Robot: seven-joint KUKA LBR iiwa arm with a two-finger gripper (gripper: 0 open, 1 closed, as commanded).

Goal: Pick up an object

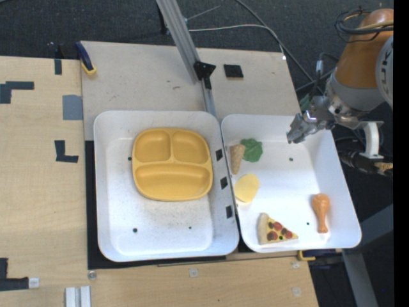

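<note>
The right bin (332,165) holds a green leafy toy (252,149) beside a tan cone piece (236,157) at its left side. A yellow round slice (246,188) lies below them. A pizza slice (275,230) rests near the front edge, and an orange drumstick (321,211) lies at the front right. My gripper (298,133) hangs over the bin's back right part, above bare floor, with nothing seen between its fingers. It is well right of the green toy.
The left bin (108,190) carries a yellow divided plate (172,164). A metal post (182,31) slants down to the gap between the bins. Cables run across the dark back surface.
</note>
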